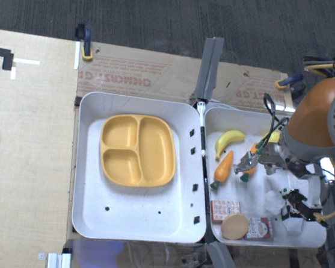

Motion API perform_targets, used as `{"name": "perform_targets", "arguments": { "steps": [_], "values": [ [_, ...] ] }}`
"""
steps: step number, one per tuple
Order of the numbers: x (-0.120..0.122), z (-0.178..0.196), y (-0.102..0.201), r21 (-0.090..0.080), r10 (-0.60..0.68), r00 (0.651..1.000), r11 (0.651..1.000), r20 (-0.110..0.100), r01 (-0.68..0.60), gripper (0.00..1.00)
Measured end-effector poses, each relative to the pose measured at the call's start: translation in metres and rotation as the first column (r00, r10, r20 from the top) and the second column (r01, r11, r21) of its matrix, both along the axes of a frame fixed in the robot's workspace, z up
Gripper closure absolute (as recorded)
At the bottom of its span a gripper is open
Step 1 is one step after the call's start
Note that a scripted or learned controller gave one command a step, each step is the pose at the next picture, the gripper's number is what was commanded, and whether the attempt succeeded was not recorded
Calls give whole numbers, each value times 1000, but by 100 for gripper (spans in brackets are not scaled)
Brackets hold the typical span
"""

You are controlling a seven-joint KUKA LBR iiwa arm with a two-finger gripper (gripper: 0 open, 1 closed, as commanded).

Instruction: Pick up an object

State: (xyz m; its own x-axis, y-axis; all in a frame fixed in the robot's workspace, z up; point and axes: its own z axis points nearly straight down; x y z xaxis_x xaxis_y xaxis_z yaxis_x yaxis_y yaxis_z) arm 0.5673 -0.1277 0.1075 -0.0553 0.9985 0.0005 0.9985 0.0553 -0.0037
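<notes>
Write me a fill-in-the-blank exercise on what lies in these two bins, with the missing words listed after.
1. The yellow plastic divided plate has ___ compartments.
2. The yellow banana lies in the ___ white bin in the camera view.
3. The orange carrot with a green tip lies just below the ___.
4. The round tan disc sits near the ___ edge of its bin, between two flat red-and-white packets.

Missing words: three; right; banana; bottom
</notes>
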Motion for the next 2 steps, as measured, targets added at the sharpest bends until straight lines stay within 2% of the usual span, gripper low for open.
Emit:
{"name": "perform_targets", "arguments": {
  "steps": [1, 2],
  "values": [
    [19, 54, -32, -1, -16, 1000, 1000, 3, 16, 0],
    [5, 100, 20, -1, 163, 987, 987, 3, -163, 0]
  ]
}}
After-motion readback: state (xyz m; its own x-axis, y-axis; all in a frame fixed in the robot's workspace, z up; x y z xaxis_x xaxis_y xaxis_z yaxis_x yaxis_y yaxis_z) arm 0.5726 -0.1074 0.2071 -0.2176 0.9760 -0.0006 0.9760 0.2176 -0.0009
